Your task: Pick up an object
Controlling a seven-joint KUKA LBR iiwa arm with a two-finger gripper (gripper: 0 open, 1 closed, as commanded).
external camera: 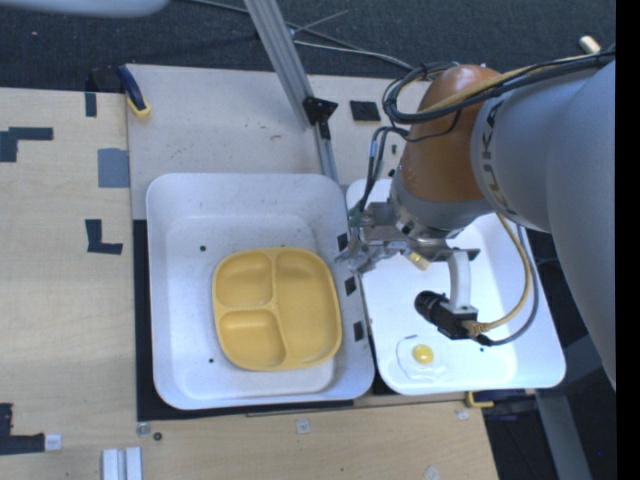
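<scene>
Two white bins: left bin (170,268) holds one yellow divided plate (276,307); right bin (520,353) holds one fried egg toy (422,355). Gripper (365,248) above their shared edge, finger state indiscernible; arm (470,148) overhangs right bin.

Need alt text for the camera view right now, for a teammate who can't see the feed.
The grey arm's gripper hangs low over the seam between two white bins. A yellow divided plate lies in the left bin; a toy fried egg lies in the right bin.

yellow tray (277,308): smooth plastic | bins (180,208): white plastic | bench (60,298): matt wood
</scene>
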